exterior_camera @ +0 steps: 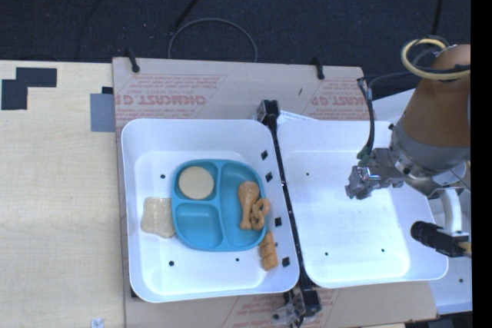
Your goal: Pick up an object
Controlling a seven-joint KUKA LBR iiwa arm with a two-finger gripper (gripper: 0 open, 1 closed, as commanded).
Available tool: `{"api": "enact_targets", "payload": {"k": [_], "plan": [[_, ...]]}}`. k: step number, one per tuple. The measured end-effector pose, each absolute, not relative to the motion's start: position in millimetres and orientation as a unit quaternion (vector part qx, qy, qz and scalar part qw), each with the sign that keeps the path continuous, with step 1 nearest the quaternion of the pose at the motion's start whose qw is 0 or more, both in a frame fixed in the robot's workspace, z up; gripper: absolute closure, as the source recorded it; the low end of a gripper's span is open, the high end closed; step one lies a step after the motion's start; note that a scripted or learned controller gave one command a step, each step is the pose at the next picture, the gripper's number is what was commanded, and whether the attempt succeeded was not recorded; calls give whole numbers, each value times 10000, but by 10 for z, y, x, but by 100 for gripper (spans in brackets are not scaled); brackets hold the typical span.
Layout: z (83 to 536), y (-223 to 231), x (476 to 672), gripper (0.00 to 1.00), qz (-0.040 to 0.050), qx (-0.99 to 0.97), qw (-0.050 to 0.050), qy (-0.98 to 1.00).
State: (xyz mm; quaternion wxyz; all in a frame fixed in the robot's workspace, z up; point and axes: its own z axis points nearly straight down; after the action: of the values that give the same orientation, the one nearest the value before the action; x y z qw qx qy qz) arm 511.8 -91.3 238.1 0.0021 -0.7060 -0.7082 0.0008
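While the arm (pixel 430 119) reached in from the right, its gripper (pixel 361 182) hung over the right bin (pixel 338 257), above bare white floor and well apart from anything it might take. Whether the jaws stood open or closed could not be told; the tip was small and dark against the bin, and nothing showed between them.

Everything worth picking lay in the left bin (pixel 146 142). A blue tray (pixel 201 228) with three compartments sat in its middle. A pale round biscuit (pixel 195 183) lay in the upper left compartment, and a knobbly tan pastry (pixel 252 205) lay in the long right compartment. A pale bread-like piece (pixel 158 217) rested on the bin floor, touching the tray's left edge. A small orange-brown piece (pixel 268 252) lay just beside the tray's lower right corner, near the divider between the bins.

The step in hand looked like the approach, with the task barely begun. Doing it well would probably mean crossing the divider high enough to clear it, then settling squarely above one chosen thing. The small orange-brown piece seemed nearest, though its place close to the wall and tray rim could crowd the jaws. The pastry, raised and irregular, might offer a better hold if the jaws straddled its narrow width and came straight down.
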Motion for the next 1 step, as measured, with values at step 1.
{"api": "enact_targets", "payload": {"k": [1], "plan": [[2381,-496,5240,100,8,-7061,16,-7081]]}}
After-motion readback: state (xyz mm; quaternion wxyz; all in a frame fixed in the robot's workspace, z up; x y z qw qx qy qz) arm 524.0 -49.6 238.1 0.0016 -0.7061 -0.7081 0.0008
